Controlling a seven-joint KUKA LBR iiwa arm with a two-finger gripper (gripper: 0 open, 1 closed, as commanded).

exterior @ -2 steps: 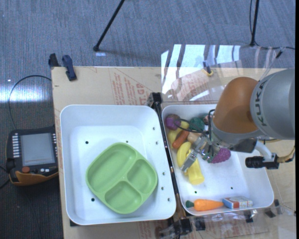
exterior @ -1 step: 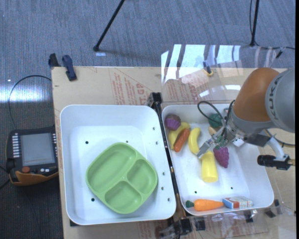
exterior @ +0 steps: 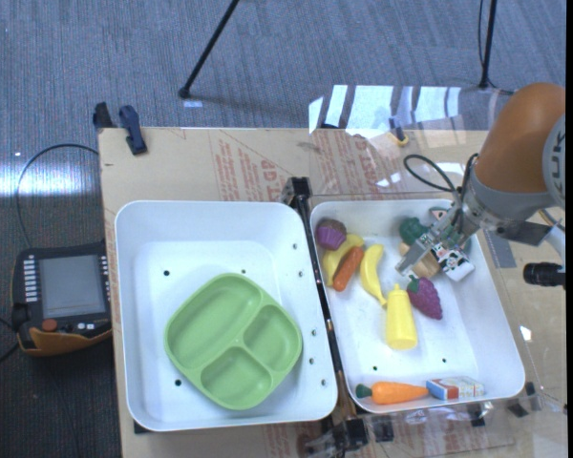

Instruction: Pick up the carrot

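Right now I see the gripper (exterior: 422,258) in the upper part of the right bin (exterior: 492,327), right of the frame's centre, hanging off the grey wrist that reaches in from the right edge under the big orange band (exterior: 520,136). Whether it is spread or closed I cannot tell from this angle; the metal parts blur into the clutter beneath them. Just beside the tip sit a dark green vegetable (exterior: 413,228) to its upper left and a bunch of purple grapes (exterior: 425,296) just below it. A small white printed box (exterior: 456,263) lies close against the tool's right side.

Moving outward, a yellow bottle (exterior: 400,319) lies below the tip, and a banana (exterior: 372,273) lies to its left. Further left I make out a purple-and-yellow piece (exterior: 330,233) and a slim orange-red item (exterior: 347,267) near the bin's left wall.

As for the carrot (exterior: 393,391), it lies flat along the bottom edge of the right bin, green end pointing left, well apart from the gripper. A small carton (exterior: 456,387) sits just beside its right end.

Over in the left bin (exterior: 143,256) I see a green divided plate (exterior: 234,340) lying flat, lower centre of the frame. Far left, on the floor, rests a teach pendant (exterior: 62,297) with its cable. A tripod's legs (exterior: 220,36) cross the carpet at the top.
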